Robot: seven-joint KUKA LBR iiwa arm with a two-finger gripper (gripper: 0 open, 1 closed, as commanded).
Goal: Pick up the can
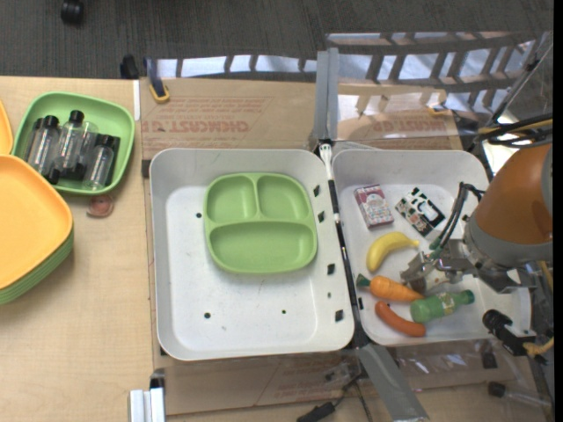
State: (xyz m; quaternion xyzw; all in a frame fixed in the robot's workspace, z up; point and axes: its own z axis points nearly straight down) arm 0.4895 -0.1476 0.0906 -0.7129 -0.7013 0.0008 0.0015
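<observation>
The right bin [387, 172] holds a small pink patterned container [376, 206] at its back; whether it is a box or a can I cannot tell. Beside it lies a black and white packet [420, 210]. Nearer the front lie a yellow banana [390, 249], an orange carrot [396, 290], a red sausage-shaped toy [398, 319] and a green bottle [440, 306] on its side. My gripper [426, 272] is low in this bin, between the banana and the green bottle, just right of the carrot. The orange band [523, 200] of the arm hangs over the bin's right side.
The left bin [163, 262] holds a green divided plate [260, 221] towards its back. Off the bins to the left stand a green tray of small bottles [75, 143] and a stack of orange plates [31, 236]. A metal frame [413, 60] stands behind the right bin.
</observation>
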